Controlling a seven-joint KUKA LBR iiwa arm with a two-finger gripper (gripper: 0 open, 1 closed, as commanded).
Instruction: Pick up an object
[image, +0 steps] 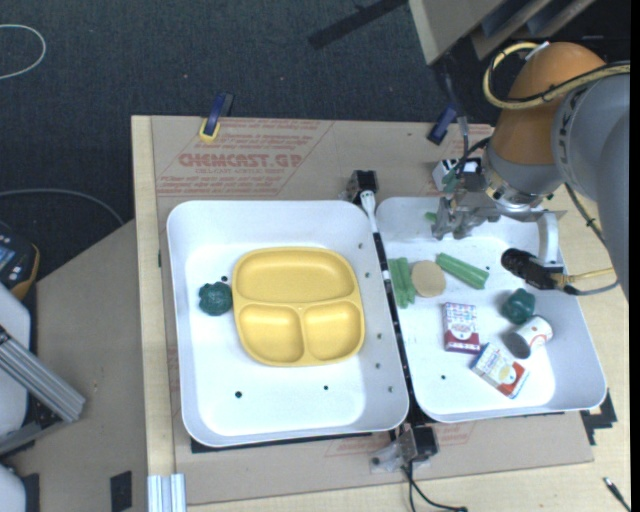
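Note:
My gripper hangs over the far end of the right bin, pointing down, with nothing seen held in it. Just in front of it lie a green pod, a tan disc and green sticks. Nearer the camera sit a red and white packet, a second small packet, a teal lump and a white and grey cylinder.
The left bin holds a yellow divided plate and a dark green lump at the plate's left. The grey arm with its orange band comes in from the upper right. Cardboard lies under both bins.

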